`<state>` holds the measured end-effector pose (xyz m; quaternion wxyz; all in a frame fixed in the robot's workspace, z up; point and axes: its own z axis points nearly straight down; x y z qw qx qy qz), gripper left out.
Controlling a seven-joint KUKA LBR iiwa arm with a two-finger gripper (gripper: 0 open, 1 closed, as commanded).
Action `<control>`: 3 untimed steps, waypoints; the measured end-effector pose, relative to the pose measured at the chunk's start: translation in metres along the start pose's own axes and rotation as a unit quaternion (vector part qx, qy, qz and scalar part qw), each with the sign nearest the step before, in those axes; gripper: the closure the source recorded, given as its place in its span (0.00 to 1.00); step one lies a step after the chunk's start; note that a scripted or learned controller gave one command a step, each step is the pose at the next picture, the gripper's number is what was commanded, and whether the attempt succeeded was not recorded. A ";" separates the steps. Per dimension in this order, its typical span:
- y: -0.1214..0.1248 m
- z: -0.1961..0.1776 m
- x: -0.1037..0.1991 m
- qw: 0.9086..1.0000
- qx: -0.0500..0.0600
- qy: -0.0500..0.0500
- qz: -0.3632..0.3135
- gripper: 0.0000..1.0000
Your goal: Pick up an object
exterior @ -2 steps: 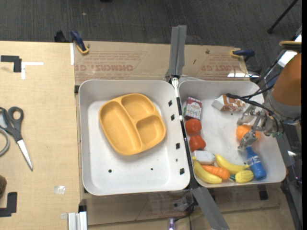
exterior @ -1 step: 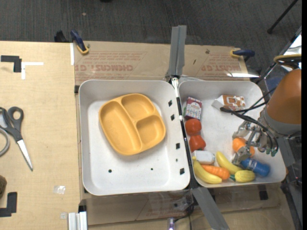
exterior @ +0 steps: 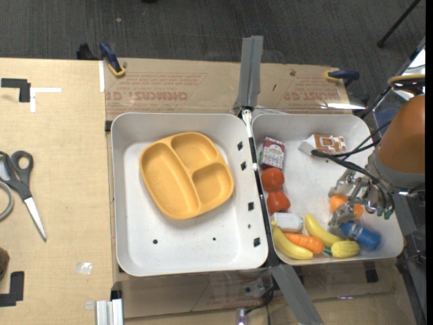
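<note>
The arm comes in from the right, and its gripper (exterior: 346, 204) hangs low in the right part of the right bin (exterior: 298, 128). A small orange object (exterior: 337, 202) lies right at its tip, partly covered by it. Just below sit a blue bottle (exterior: 360, 234), a yellow corn cob (exterior: 344, 248) and two bananas (exterior: 292, 244) with a carrot (exterior: 304, 240) between them. Whether anything is held is unclear.
Two red tomatoes (exterior: 272, 179) and a red-and-green carton (exterior: 273, 153) line the right bin's left wall, with a white block (exterior: 289, 221) below them. A brown-and-white packet (exterior: 327, 143) lies at the back. The left bin (exterior: 128, 242) holds a yellow divided plate (exterior: 186, 174). Scissors (exterior: 24, 187) lie on the bench at left.
</note>
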<state>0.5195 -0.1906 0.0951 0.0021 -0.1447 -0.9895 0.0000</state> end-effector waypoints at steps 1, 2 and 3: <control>0.074 -0.111 0.010 1.000 0.000 -0.001 0.009 1.00; 0.113 0.006 -0.047 0.997 0.000 -0.002 0.083 1.00; 0.179 -0.093 0.016 0.996 0.001 0.000 0.094 1.00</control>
